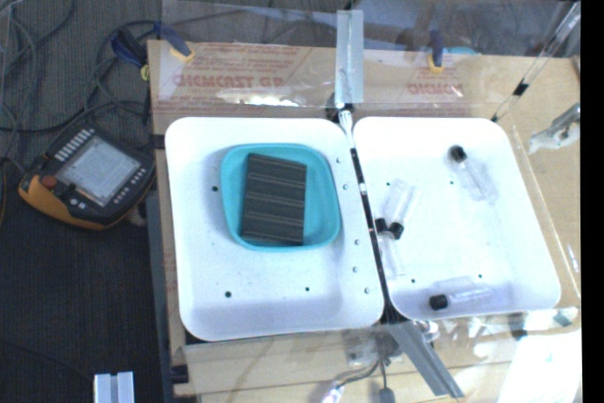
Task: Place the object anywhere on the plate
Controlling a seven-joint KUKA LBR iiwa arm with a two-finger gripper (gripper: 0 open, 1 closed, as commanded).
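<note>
Already the dark block (275, 199) lies on the teal plate (326, 203) in the left bin (198, 231).

Pale grey, blurred bulk (559, 371) at the lower right corner, possibly the arm; no markings discernible.

Lower right corner of frame: pale grey mass (559, 371) cut by the frame edge, blurred. Poss. a part of the arm coming in from the right, can't tell for sure. Too soft to read link, wrist or pose.
</note>
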